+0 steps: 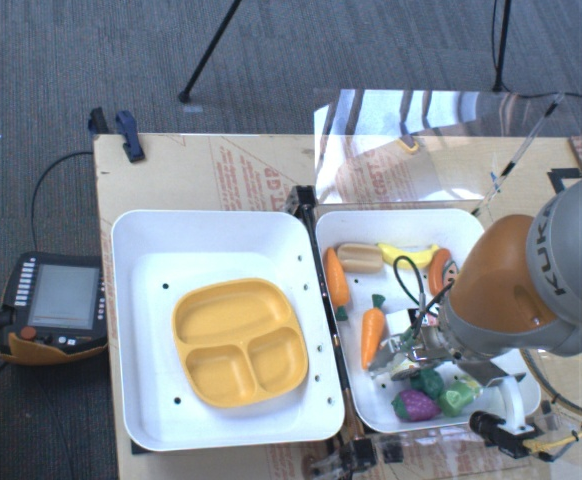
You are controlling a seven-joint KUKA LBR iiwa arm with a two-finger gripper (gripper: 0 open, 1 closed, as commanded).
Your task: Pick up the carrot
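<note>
My jaws [396, 356] sit just beside the carrot [371, 334], grip unclear honestly; the second carrot [337, 278] close by could get knocked.

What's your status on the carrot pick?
Gripper low in right bin, jaws unclear. Carrot lying just left of it, not gripped. Second carrot by the bin's left wall; purple grapes nearby.

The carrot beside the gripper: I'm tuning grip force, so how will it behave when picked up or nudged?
The carrot looks like smooth moulded plastic, so probably stiff, light and a bit slippery. Its tapered round body lies flat in the right bin, so a nudge may roll it.
</note>
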